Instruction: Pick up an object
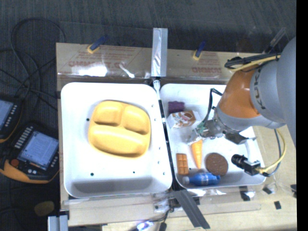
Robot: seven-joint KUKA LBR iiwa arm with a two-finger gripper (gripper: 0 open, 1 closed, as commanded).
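My gripper (204, 129) is low inside the right bin (240, 93), just above the wide end of an orange carrot-shaped cone (197, 153) and right of a wrapped pastry (183, 118). The grey arm with its orange band covers the bin's right side. Around it lie a small purple block (176, 106), a brown round disc (216, 163), an orange waffle-like bar (181, 163) and a blue bottle (203, 179) on its side at the front wall. I see nothing held in the gripper.
The left bin (77, 177) holds a large yellow divided tray (120, 128). A black cable fitting (244, 162) on the arm hangs over the right bin's front right. Handheld controllers (29, 150) lie on the floor at the left.
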